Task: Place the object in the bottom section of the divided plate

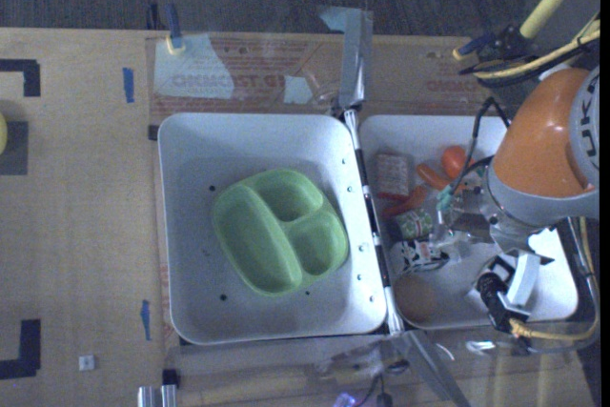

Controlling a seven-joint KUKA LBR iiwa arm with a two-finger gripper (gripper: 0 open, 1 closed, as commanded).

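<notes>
Left white bin (191,167) carries the green divided plate (279,231) near its centre, sections bare. In the right white bin (562,295), the gripper (446,222) hangs low over a cluster of small objects (412,222) along the bin's left edge, well apart from the plate. Finger spread and any hold: cannot tell.

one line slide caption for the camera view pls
KUKA arm reaches into the right bin of small objects; green divided plate waits in the left bin.
</notes>
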